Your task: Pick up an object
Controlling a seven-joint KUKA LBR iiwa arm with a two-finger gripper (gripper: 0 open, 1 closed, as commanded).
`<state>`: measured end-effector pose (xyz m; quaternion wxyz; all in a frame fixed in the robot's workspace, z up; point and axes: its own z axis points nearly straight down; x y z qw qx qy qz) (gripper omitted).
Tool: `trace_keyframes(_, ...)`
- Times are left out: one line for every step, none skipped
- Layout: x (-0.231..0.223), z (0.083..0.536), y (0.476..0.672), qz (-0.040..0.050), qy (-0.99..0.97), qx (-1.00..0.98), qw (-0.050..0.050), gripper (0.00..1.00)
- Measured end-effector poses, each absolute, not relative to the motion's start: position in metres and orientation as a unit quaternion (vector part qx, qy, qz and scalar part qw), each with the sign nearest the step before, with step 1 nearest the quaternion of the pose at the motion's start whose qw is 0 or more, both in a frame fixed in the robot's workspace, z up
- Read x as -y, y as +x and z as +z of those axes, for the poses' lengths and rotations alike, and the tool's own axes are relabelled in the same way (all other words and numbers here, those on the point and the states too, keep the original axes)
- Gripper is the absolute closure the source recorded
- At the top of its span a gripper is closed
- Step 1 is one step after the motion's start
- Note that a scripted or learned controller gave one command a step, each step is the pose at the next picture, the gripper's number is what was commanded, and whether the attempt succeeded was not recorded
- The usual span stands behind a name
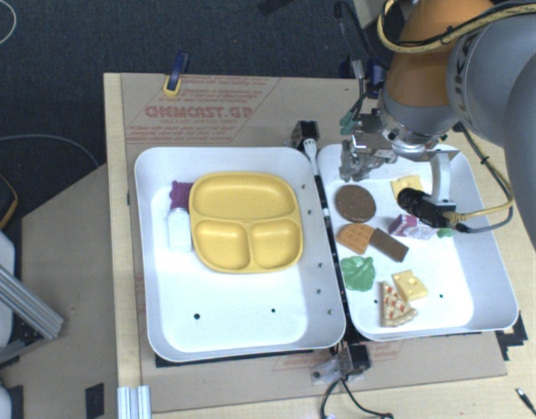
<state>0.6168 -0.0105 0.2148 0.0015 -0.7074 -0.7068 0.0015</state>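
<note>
A round, flat brown cookie (355,203) lies in the upper left part of the right bin (477,312), right of frame centre, just above a tan waffle piece (355,238) and a brown bar (389,246). The gripper (360,162) hangs directly above the cookie, close to it, apparently apart. Whether it is wide or narrow cannot be told. Nothing shows between its tips.
</note>
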Motion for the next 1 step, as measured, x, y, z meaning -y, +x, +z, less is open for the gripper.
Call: trace_keyframes(0.003,0.221,0.6061,0.0011,-0.707,0.707,0.002,1.0)
